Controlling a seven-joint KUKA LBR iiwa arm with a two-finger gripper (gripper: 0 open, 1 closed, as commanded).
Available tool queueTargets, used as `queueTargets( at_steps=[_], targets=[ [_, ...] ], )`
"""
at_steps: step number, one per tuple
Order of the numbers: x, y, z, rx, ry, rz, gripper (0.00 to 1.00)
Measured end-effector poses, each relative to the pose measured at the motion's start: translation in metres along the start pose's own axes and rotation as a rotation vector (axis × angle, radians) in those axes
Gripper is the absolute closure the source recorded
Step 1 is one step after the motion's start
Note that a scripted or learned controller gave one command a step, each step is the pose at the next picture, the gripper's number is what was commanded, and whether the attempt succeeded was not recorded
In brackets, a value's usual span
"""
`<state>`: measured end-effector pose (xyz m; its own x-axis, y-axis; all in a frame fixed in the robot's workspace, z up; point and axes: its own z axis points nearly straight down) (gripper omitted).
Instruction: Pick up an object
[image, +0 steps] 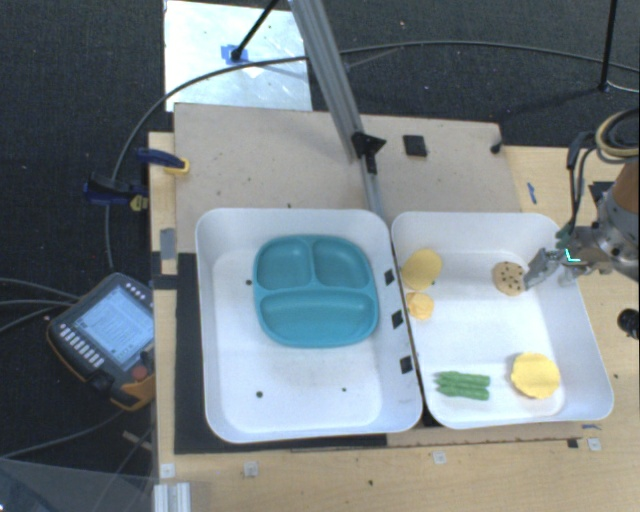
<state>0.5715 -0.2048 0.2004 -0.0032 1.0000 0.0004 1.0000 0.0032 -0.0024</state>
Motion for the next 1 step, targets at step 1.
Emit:
queueTargets(
  at_steps=[1],
  targets=[
    [0.0000,0.0012,-0.0020,-0.004,-0.001,-0.001,0.00]
  ],
)
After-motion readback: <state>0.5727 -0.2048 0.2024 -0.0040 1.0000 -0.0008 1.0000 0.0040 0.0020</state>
